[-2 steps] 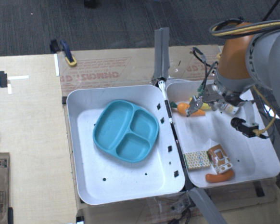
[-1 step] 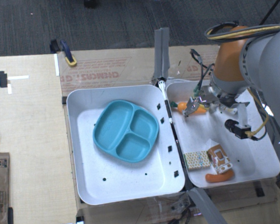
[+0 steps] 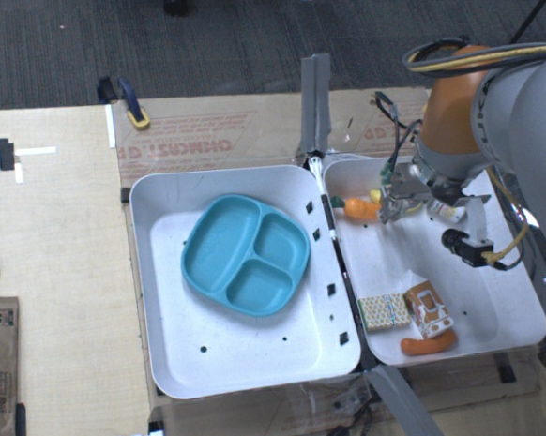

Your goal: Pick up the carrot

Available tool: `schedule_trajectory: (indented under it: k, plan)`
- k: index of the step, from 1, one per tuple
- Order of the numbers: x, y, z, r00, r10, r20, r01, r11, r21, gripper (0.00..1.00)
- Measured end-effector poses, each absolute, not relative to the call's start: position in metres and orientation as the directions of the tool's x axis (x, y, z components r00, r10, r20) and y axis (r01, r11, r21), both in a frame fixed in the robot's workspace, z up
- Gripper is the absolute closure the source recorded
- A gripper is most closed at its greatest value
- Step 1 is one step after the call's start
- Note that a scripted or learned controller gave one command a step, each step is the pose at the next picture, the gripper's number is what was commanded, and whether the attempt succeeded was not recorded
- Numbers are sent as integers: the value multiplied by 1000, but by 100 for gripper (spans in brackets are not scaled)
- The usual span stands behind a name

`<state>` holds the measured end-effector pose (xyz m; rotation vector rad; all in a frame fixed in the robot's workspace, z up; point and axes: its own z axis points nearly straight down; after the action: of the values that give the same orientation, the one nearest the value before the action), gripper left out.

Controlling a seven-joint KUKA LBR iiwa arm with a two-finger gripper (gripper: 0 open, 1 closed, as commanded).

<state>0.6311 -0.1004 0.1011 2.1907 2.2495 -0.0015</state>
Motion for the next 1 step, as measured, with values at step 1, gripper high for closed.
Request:
schedule_trajectory:
  k: [1]
  plan:
    - [631, -100, 101, -26, 1000, -2, 1000, 26, 0, 0]
